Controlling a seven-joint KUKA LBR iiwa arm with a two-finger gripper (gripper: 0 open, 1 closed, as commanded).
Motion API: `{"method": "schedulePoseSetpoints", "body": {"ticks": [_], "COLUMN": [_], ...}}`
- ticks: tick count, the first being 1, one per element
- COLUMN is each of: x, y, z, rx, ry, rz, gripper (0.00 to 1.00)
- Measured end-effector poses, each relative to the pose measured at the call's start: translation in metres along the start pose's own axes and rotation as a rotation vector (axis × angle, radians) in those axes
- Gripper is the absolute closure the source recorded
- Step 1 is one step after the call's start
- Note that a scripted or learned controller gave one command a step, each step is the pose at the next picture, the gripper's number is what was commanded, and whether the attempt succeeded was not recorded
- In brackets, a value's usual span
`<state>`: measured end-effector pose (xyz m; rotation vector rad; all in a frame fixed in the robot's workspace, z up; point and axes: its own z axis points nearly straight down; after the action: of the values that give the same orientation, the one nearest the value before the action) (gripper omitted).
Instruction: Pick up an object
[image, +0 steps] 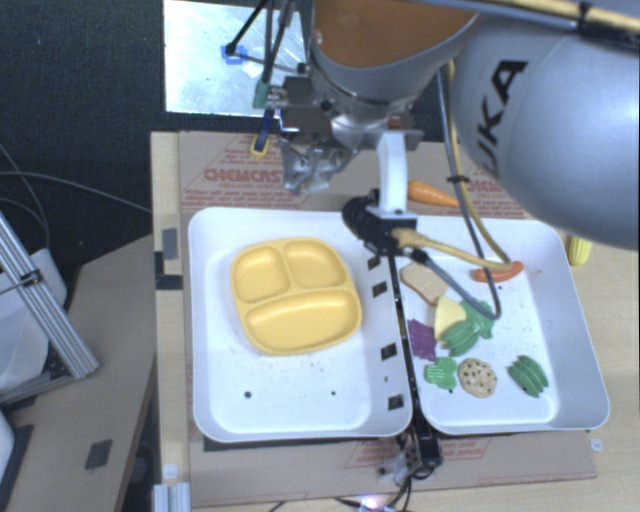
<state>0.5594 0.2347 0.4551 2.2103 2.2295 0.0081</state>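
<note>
Camera view: gripper (312, 170) hovers beyond the bins, finger state unclear; toy food (462, 330) lies well apart in the right bin (560, 300).

Grey arm (560, 110) reaching in from the right, huge and close to the camera, orange band (385, 30) above the wrist. Pincer (312, 172) hanging at the top centre, pointing down; fingers too blurred to judge.

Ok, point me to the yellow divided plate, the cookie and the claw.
yellow divided plate (296, 322): camera view, large lower compartment.
cookie (478, 378): camera view, its centre.
claw (310, 180): camera view, between its fingertips.
</note>
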Motion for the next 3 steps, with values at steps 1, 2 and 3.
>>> {"method": "schedulePoseSetpoints", "body": {"ticks": [1,2,3], "x": [0.000,0.001,0.001], "y": [0.000,0.001,0.001], "z": [-0.011,-0.021,-0.032], "rx": [-0.001,-0.003,-0.005], "ry": [0.000,0.001,0.001], "rz": [-0.005,-0.009,-0.014], "gripper": [1.00,1.00,1.00]}}
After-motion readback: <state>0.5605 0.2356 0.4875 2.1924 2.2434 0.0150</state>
